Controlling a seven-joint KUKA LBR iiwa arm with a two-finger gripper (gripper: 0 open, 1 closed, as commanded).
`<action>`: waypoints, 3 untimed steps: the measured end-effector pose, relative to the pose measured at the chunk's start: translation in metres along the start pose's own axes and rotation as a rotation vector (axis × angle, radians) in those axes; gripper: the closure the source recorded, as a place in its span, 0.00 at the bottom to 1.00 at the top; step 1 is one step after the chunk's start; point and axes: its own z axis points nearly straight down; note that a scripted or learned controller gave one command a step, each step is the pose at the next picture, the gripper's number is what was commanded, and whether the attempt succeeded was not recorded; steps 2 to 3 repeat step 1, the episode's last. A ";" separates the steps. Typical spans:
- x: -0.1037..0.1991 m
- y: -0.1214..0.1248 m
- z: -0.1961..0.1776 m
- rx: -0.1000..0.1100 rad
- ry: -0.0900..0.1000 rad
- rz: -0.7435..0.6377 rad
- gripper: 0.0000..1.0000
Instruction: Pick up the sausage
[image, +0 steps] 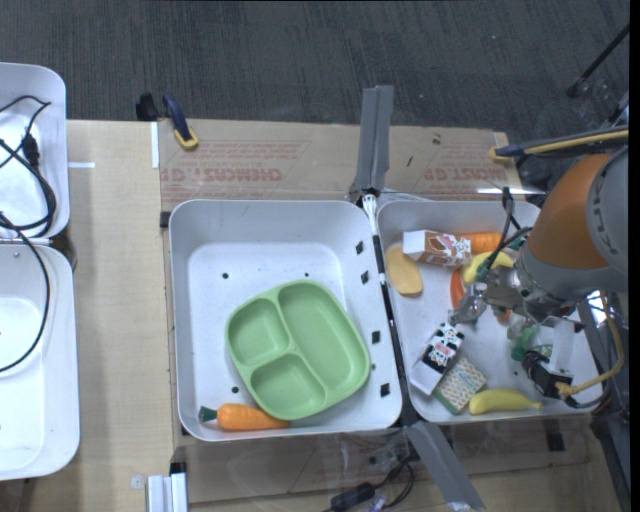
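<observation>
So the arm is reaching into the right bin (560, 410) from the right, and the gripper (478, 303) is hanging low over the middle of it, metal fingers pointing left-ish. I honestly can't tell how far apart they are sitting or whether anything is between them, it's all a dark tangle there. The sausage (457, 288), I'm guessing, is the reddish-orange piece peeking out right against the gripper's left side, mostly hidden, and its long axis is looking roughly up-down in the view. That's the whole game here: it's lying just left of and partly under the fingertips, so the fingers would need to be straddling it across its short side. Room is getting tight, though. A yellow banana (481, 266) and a small carton (437, 246) are crowding in just above, a tan slice (404, 271) is sitting to the left near the bin wall, and a black-and-white box (441, 350) is lying just below. Over in the left bin (190, 300), a green tray (297, 349) and a carrot (245, 417) are sitting well apart from all this.
</observation>
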 end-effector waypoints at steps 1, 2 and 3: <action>-0.002 0.000 -0.004 0.007 -0.001 0.001 1.00; -0.002 0.000 -0.004 0.007 -0.001 0.001 1.00; -0.002 0.000 -0.004 0.007 -0.001 0.001 1.00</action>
